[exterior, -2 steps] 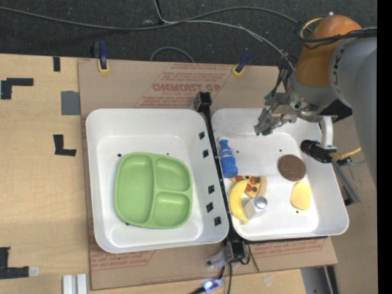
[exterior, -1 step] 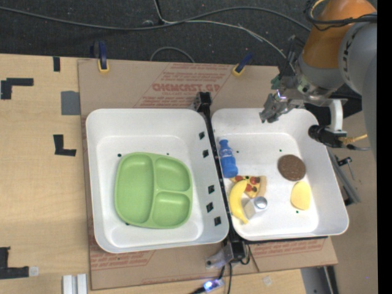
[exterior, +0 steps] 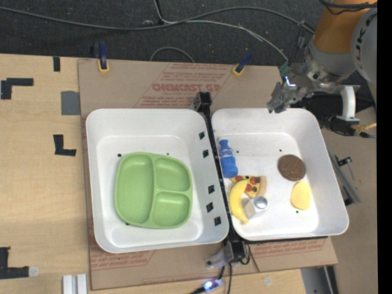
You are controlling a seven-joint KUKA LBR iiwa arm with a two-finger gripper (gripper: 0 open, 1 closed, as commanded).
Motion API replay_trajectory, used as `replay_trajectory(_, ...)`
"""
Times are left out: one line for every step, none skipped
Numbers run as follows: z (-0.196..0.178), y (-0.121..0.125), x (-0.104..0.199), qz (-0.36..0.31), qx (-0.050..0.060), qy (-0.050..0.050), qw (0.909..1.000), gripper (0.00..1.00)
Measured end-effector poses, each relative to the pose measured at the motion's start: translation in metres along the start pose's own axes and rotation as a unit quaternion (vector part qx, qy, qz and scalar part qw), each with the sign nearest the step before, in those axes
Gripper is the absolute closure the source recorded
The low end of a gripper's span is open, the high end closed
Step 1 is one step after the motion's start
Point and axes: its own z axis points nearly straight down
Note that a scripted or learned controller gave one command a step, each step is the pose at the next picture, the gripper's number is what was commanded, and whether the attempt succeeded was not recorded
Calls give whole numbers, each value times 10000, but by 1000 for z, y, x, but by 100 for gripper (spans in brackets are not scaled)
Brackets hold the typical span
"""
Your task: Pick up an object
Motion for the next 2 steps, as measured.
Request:
replay_trajectory(2, -17, 53, -16, 23, 5, 10000, 100)
replay_trajectory(1, -25, 113, -19, 21, 4, 10000, 100)
